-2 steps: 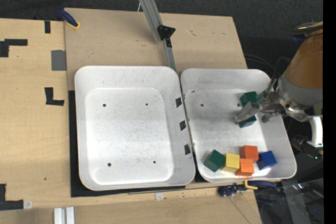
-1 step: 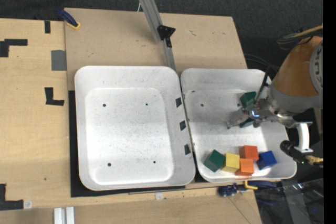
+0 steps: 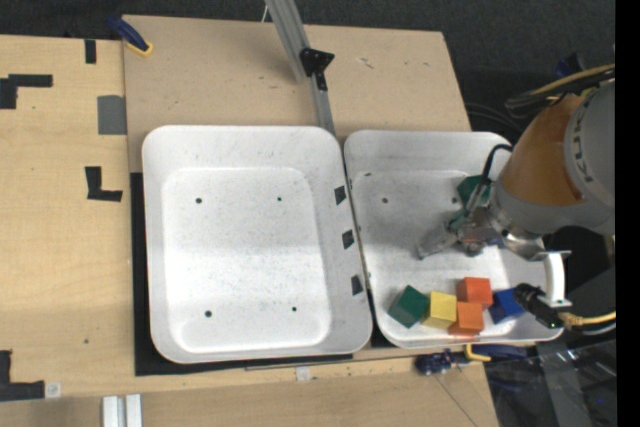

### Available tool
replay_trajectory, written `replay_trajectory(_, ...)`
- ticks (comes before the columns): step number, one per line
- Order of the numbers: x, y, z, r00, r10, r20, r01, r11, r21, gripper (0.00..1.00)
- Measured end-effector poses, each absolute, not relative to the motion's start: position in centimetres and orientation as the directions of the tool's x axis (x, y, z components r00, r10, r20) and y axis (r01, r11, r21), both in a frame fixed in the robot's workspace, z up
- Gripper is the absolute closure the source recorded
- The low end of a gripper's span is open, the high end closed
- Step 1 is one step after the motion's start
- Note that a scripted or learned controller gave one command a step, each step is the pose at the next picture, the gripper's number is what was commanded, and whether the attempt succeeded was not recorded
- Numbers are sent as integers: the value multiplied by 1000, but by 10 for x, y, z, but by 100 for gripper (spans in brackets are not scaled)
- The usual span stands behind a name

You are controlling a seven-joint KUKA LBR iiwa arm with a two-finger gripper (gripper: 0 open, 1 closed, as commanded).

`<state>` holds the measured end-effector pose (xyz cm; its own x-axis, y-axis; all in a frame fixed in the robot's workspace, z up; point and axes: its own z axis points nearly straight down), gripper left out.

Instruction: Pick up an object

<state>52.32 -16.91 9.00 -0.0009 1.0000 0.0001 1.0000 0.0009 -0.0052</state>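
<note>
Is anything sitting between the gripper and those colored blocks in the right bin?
Nothing visible. The gripper hangs over bare floor of the right bin, and the green block, yellow block and orange blocks lie just toward the near rim, with open bin floor between.

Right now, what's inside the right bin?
The right bin holds a green block, yellow block, two orange blocks and a blue block. The arm covers its right side.
</note>
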Motion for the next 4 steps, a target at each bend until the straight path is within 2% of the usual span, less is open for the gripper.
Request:
replay_trajectory(1,524,-168,102,-2,1000,1,1000,2,-3,100)
replay_trajectory(2,520,-163,162,-2,1000,-1,1000,2,4,100)
replay_trajectory(3,514,-164,208,-1,1000,-1,1000,1,3,100)
replay_trajectory(4,515,-163,233,-2,1000,-1,1000,2,2,100)
